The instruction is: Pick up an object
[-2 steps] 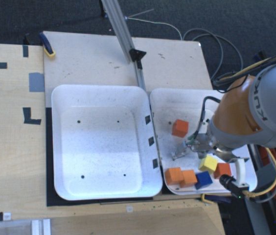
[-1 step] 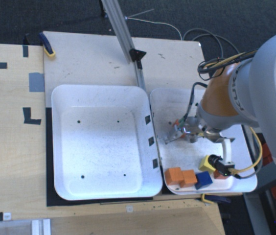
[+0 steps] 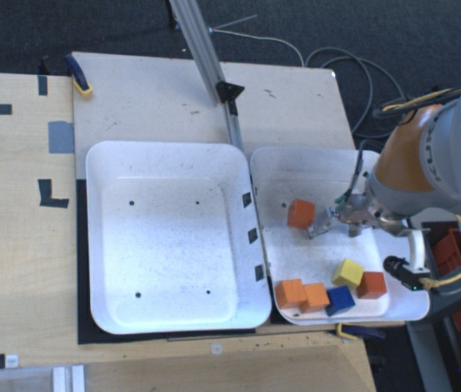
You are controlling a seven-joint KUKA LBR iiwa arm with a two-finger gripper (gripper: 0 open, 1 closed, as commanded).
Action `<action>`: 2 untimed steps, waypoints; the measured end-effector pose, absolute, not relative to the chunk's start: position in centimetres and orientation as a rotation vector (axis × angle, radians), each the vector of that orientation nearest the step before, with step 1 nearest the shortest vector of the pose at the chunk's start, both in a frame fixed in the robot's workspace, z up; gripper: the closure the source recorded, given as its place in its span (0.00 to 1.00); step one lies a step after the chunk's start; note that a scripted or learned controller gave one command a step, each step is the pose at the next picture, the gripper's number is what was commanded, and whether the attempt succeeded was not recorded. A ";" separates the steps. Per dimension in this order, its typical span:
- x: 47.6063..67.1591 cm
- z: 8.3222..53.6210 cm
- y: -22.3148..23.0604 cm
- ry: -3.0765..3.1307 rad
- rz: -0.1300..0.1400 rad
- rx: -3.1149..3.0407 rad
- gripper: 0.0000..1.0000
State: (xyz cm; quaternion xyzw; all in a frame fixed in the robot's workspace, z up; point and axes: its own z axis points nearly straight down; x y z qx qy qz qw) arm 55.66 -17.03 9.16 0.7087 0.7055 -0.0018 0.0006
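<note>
Down at the near rim of the right bin (image 3: 410, 309) the blocks huddle, while the hand (image 3: 327, 224) (grip unreadable) sits beside the lone orange cube (image 3: 301, 214), liable to nudge it away.

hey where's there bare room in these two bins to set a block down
The left bin offers its whole floor, bordered just by its walls. In the right bin, the back stretch behind the lone orange cube is free. Crowded: the front edge, where two orange blocks, a blue block, yellow block and red block cluster, and around the pincer.
</note>
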 end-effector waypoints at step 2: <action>67.4 9.2 -9.0 2.235 -0.017 2.217 0.00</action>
